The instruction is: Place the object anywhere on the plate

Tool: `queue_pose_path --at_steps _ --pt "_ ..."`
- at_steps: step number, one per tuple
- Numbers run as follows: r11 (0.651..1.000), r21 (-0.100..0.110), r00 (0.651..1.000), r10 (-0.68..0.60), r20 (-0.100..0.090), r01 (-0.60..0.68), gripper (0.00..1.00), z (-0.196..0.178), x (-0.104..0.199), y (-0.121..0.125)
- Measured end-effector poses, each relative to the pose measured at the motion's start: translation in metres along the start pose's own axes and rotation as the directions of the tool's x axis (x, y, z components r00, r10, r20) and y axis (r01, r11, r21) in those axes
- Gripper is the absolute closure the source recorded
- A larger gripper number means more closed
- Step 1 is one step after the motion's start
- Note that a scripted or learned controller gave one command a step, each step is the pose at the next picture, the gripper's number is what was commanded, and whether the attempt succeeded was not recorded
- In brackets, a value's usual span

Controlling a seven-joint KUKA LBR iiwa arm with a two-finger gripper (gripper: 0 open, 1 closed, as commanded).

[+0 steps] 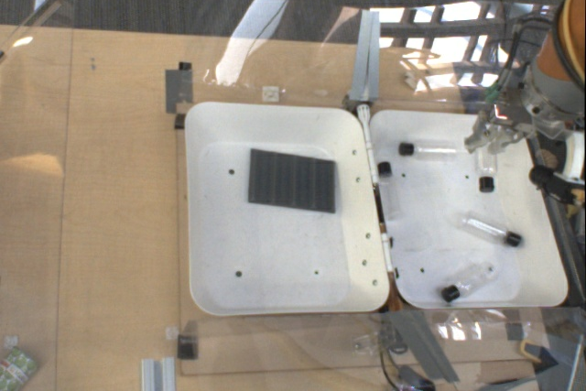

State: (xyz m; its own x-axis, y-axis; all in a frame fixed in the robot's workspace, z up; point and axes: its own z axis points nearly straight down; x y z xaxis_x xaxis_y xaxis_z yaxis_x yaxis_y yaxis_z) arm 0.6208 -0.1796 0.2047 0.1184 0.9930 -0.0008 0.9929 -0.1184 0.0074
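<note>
A dark ribbed rectangular plate lies flat in the left white bin. Several clear tubes with black caps lie in the right bin. One tube lies at the bin's upper right with its cap toward the near side. My gripper hangs just over that tube's far end, and its fingers look spread, with nothing visibly between them. The plate is far to the gripper's left, across the wall between the bins.
Other tubes lie at the right bin's top left, right middle and bottom. A loose black cap sits by the dividing wall. A metal post stands behind the bins.
</note>
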Motion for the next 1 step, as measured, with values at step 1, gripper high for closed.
queue_pose_path --at_steps 1 --pt "0.992 0.002 0.992 -0.129 -0.001 0.129 1.0 -0.0044 0.0629 -0.0062"
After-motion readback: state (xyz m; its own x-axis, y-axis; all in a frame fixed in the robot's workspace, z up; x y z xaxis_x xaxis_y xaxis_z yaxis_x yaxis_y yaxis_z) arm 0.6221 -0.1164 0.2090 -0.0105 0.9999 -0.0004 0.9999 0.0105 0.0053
